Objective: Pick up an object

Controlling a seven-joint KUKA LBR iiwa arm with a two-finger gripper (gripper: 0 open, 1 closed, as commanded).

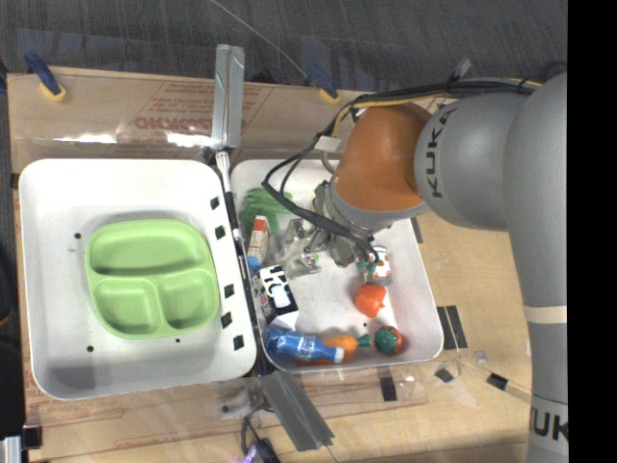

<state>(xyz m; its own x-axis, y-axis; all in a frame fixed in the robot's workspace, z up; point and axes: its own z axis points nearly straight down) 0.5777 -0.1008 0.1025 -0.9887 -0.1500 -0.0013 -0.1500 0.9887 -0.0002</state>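
Hovering metal jaws (313,252) over glossy plastic toys, grip state unclear, moulded green tray (151,278) nearby.

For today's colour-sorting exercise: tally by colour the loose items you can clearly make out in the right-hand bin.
Orange: 2, a round piece and a carrot-like piece
Green: 2, a ball and a leafy item
Blue: 1, a bottle
Black and white: 1, a box
Total: 6; others under the arm are too hidden to count.
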